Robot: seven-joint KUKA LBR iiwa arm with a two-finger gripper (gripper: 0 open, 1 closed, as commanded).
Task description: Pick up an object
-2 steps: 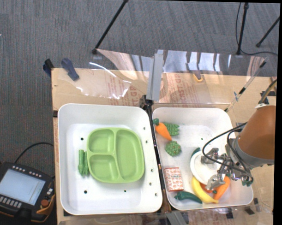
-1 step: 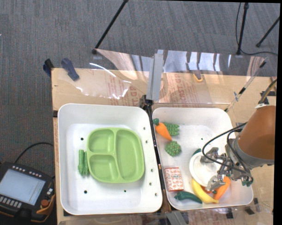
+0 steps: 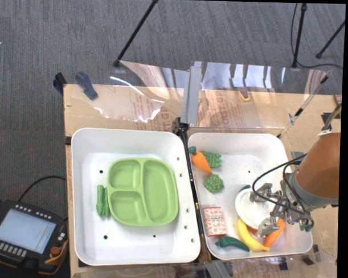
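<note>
**A:** Where is the gripper (image 3: 272, 223)?

**B:** Low in the right bin (image 3: 248, 143), near its front right corner. The grey arm (image 3: 321, 172) with its orange band comes in from the right edge, and cables loop off the wrist.

**A:** Has it got anything?

**B:** I cannot tell. The fingertips sit right at an orange carrot (image 3: 274, 234), touching or overlapping it, but the metal parts blur together there, so whether the carrot is gripped is unclear.

**A:** What lies around it?

**B:** Just left of that carrot is a banana (image 3: 249, 235), curved along the front wall. A white plate (image 3: 247, 205) lies just behind the banana, partly under the gripper. A dark green pepper (image 3: 232, 242) lies in front of the banana's left end, and a small red and white box (image 3: 214, 221) sits to the left of that, near the bin's left wall.

**A:** And further back?

**B:** A broccoli (image 3: 213, 183) sits mid-bin on the left side. Behind it is a second carrot (image 3: 200, 159) with a green leafy piece (image 3: 213, 160) touching its right side.

**A:** The other bin?

**B:** The left bin (image 3: 85, 144) holds a light green divided tray (image 3: 143, 191) in three compartments. Green beans (image 3: 102, 200) lie just beside its left edge.
</note>
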